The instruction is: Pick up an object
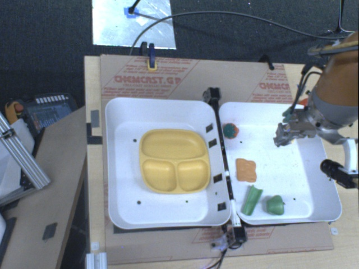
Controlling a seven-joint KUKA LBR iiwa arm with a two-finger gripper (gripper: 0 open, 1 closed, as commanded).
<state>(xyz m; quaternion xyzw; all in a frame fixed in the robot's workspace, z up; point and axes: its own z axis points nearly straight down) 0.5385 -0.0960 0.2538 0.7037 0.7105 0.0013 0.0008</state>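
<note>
While your gripper (pixel 284 136) hangs over the far right part of the right bin (pixel 314 172), you cannot tell its state. Its objects lie apart from it: a green-and-orange ball (pixel 230 130) far left, an orange piece (pixel 245 170) mid-left, a green stick (pixel 252 199) and green pepper (pixel 275 205) near. A yellow tray (pixel 171 160) sits in the left bin (pixel 120 167).

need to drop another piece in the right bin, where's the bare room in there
Bare floor runs down the middle and right of the right bin, between the orange piece and the right wall, below the pincer. The left side is crowded: small round toy, orange piece, green cylinder and green pepper near the front.
</note>
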